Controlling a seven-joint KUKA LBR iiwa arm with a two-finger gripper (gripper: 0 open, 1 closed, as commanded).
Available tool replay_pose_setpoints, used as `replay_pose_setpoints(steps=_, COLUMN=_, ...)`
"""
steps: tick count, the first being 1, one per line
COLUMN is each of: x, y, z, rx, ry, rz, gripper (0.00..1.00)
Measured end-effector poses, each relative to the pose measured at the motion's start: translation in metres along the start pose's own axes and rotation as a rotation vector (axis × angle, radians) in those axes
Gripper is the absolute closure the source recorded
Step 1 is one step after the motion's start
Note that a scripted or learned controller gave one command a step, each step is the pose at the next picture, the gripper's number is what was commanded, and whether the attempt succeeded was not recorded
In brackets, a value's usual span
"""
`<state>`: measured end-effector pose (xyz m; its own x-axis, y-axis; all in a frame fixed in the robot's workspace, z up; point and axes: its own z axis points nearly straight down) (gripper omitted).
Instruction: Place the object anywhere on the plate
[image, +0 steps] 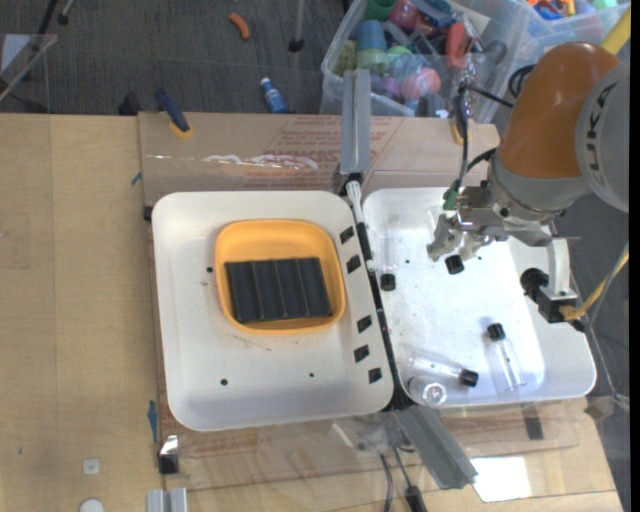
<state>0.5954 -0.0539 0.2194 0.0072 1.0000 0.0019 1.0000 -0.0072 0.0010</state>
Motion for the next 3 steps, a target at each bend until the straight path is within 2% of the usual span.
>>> replay_pose_setpoints(steps=1, x=0.019, y=0.039, z=0.025, rx=-0.001, ry=-0.002, rz=-0.168, gripper=1.00)
replay_pose_setpoints(steps=2, x=0.056, y=0.045, z=-0.014, rx=-0.003, ry=-0.003, rz=-0.355, gripper=1.00)
replay_pose_setpoints(steps=3, x=0.078, y=0.060, z=0.026, rx=0.004, ry=0.000, rz=-0.464, gripper=1.00)
